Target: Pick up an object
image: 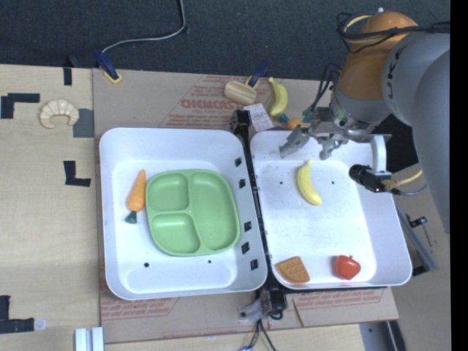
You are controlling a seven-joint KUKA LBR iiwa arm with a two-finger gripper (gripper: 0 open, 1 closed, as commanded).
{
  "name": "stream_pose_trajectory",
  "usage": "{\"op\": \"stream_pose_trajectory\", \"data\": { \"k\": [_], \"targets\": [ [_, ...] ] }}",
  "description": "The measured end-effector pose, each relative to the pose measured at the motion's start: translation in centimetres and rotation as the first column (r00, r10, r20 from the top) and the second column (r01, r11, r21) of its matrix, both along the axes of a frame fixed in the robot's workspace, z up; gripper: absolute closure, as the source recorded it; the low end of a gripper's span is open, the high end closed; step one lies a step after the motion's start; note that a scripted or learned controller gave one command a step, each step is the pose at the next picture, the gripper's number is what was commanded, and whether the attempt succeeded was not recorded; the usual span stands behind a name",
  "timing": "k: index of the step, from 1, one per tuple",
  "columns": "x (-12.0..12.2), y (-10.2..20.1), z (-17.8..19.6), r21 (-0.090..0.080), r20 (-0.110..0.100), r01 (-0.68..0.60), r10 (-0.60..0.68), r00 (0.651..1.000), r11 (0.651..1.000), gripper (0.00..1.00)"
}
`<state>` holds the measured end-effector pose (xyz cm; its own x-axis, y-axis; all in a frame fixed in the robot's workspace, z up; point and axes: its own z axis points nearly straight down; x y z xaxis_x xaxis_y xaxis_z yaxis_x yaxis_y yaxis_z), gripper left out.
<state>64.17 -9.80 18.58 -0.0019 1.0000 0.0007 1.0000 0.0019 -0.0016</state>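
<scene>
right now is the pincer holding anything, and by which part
Nothing is held. The pincer is open above the right bin, with the banana lying below it, untouched.

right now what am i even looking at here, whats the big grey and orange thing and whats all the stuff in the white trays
This is one camera fixed above a bench, looking down at a slant. The big grey and orange thing is a robot arm reaching in from the right. Its claw hangs open above the far end of the right tray, holding nothing.

That tray holds a banana, a red tomato and a slice of bread. The left tray holds a green divided plate with a carrot beside it.

Outside the trays lie a second banana and a croissant.

The job is to pick something up; nothing is lifted yet.
</scene>
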Motion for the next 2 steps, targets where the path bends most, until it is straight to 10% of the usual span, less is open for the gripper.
{"op": "stream_pose_trajectory", "data": {
  "k": [1,2],
  "targets": [
    [0.85,-3.58,-9.67,-0.002,0.001,0.001,-0.001,1.000,1.000,0.00],
    [0.83,-3.53,-8.72,-0.002,0.000,0.001,-0.001,1.000,1.000,1.00]
  ]
}}
